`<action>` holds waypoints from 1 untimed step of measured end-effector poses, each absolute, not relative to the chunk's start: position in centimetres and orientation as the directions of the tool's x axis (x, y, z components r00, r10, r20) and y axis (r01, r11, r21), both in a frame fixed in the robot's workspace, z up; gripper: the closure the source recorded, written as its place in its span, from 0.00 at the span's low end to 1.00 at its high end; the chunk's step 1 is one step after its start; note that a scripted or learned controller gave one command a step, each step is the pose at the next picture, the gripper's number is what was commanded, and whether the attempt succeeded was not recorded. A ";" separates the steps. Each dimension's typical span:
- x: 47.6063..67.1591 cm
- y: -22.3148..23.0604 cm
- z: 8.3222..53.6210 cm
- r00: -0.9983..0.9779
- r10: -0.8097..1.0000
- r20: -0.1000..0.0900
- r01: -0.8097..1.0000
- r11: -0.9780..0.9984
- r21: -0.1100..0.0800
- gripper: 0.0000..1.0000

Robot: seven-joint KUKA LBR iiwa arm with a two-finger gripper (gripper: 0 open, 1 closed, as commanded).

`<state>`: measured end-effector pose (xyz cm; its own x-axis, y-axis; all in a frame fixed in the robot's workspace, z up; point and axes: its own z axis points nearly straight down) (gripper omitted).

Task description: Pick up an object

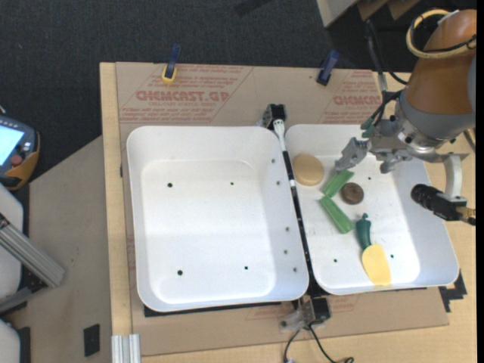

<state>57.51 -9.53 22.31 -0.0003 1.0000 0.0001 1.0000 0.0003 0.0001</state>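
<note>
While the arm reaches in from the right, the hand hovers over the right bin, fingers apart, nothing between them.
Tan round piece near bin's left wall; green pieces, brown disc mid-bin; yellow piece near front edge.

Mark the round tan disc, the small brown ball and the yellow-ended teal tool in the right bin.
Round tan disc (308, 169), camera view, centre of top face.
Small brown ball (352, 194), camera view, its middle.
Yellow-ended teal tool (376, 265), camera view, yellow end.
</note>
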 end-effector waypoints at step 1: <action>54.2 -3.0 18.2 -0.005 1.000 0.003 1.000 0.005 -0.008 0.00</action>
